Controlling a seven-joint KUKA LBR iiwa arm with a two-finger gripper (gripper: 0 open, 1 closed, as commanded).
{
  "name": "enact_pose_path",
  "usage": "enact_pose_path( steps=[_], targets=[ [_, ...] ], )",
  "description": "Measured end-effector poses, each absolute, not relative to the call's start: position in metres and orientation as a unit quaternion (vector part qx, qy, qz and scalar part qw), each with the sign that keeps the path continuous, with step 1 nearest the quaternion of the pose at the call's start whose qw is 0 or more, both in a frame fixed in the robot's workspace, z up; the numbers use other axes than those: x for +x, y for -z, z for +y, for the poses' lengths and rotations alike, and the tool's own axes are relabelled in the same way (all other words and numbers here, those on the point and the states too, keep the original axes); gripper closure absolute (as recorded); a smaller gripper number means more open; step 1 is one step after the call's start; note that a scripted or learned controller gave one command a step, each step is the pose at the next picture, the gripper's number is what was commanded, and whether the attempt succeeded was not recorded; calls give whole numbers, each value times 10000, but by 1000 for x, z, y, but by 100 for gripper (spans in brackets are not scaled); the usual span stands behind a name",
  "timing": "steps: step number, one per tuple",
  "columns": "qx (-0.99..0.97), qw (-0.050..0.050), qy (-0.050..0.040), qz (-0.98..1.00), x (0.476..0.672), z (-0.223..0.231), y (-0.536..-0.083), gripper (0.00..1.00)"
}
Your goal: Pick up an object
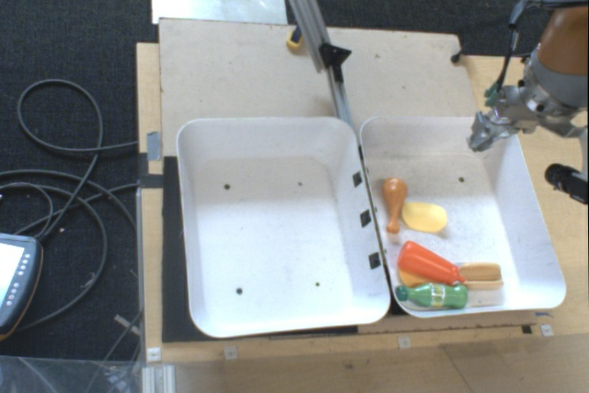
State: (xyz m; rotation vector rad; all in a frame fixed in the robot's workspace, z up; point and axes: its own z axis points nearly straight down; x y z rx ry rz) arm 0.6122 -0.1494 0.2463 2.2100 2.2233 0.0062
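Note:
The right bin [515,198] holds several toy foods near its front left: an orange drumstick [395,198], a pale yellow slice [424,216], a red-orange carrot [428,263], a green bottle [434,294] and a tan hot dog bun [481,274]. My gripper [482,134] hangs over the bin's far right part, above bare floor, well back and to the right of the toys. Nothing shows between its fingers.
The left bin [267,225] lies beside the right one. A slanted metal pole [308,5] crosses the bench from the back toward the divide between the bins. Cables and a pendant [14,276] lie on the floor at left.

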Motion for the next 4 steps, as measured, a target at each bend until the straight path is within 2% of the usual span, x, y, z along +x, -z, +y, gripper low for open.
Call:
enact_pose_path(
  steps=[1, 4],
  targets=[
    [7032, -3, -14, 7110, 617, -86, -241, 100],
    [7032, 2, -22, 7110, 659, 72, -234, 100]
  ],
)
